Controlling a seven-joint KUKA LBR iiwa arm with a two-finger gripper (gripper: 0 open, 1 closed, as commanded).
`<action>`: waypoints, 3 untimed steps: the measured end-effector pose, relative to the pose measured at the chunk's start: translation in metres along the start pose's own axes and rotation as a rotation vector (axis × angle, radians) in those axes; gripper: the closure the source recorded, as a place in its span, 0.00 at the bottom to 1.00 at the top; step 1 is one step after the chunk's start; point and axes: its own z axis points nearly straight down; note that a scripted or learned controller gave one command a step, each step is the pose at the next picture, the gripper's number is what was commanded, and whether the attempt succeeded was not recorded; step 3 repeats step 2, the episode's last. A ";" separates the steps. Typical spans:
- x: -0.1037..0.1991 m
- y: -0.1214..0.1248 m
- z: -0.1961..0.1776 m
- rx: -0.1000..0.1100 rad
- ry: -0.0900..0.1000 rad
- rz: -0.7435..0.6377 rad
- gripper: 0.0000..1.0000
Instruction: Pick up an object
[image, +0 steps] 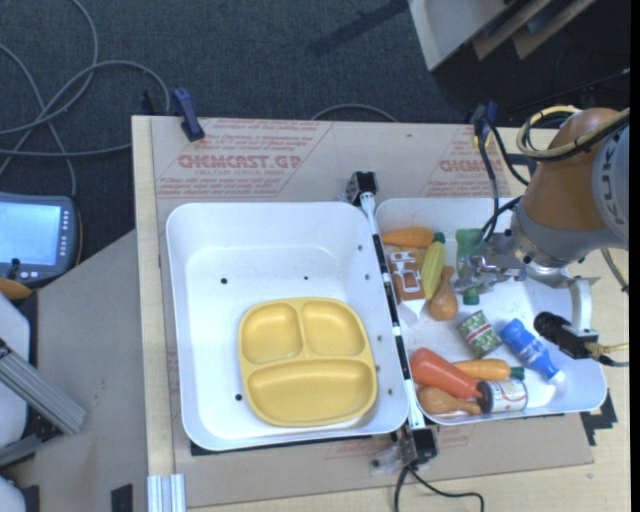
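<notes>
I'm at the reach step: the gripper (478, 268) hovers low over the right bin (590, 392), beside the corn cob (433, 266). I cannot tell how the jaws stand. Next: descend squarely, then close.

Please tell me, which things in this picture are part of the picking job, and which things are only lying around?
Part of the job:
- claw, above the right bin
- corn cob
- small green can
- blue bottle
- red pepper

Only lying around:
- yellow divided plate in the left bin
- blue clamp
- handheld screen
</notes>
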 end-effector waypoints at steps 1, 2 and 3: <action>0.024 0.021 0.043 -0.011 -0.014 0.001 1.00; 0.082 0.064 -0.060 -0.018 -0.002 -0.010 1.00; 0.082 0.064 -0.060 -0.018 -0.002 -0.010 1.00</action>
